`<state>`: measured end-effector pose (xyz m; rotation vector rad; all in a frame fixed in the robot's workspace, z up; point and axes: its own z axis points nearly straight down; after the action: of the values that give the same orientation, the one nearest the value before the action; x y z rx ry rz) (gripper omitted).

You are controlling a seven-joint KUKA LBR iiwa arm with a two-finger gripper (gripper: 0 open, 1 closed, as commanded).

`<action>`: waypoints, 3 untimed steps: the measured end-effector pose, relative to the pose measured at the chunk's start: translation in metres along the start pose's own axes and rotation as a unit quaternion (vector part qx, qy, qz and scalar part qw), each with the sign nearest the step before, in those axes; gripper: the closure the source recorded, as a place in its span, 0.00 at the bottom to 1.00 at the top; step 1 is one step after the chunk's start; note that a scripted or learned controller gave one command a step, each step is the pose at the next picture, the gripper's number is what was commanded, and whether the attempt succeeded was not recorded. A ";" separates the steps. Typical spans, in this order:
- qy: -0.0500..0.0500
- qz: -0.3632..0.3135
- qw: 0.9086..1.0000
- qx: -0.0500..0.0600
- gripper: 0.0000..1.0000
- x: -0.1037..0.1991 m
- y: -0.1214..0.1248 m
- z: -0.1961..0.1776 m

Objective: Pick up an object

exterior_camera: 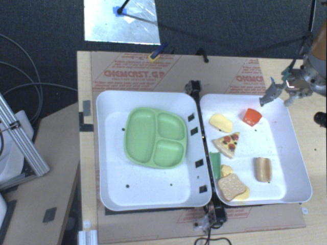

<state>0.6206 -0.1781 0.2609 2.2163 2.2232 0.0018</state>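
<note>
A small red block (252,117), wedge-like with a paler top face, lies in the far part of the right bin (294,152), near the bin's back wall and apart from the other items; its exact shape is hard to make out at this size. Just beyond it, over the bin's far right corner, hangs the end effector (278,93), its two thin fingers spread apart with nothing between them, one pointing down-left toward the block without touching it. The arm (316,65) behind it is cut off by the right edge of the view, so little more than the wrist is visible. To the left of the red block lies a pale yellow lump (221,122), and below that a pizza slice (227,143) with red dots. Nearer the front of the bin lies a hot dog (263,169), and in the front left corner a slice of toast (232,186) rests over yellow pieces that it partly hides. A green strip (214,164) sits against the bin's left wall, partly hidden by the divider. The left bin (115,188) holds a light green sectioned plate (155,137). Both bins sit on a cardboard sheet (133,68) on the worktop (56,137). A shiny metal sheet (102,14) lies beyond, on dark carpet.
</note>
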 end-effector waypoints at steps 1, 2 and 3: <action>0.001 0.001 1.000 0.004 0.00 -0.012 0.011 0.145; 0.001 -0.002 1.000 -0.001 0.00 -0.028 0.050 0.176; 0.000 -0.001 1.000 0.000 0.00 -0.014 0.048 0.176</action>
<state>0.6694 -0.1919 0.0853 2.2127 2.2258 0.0024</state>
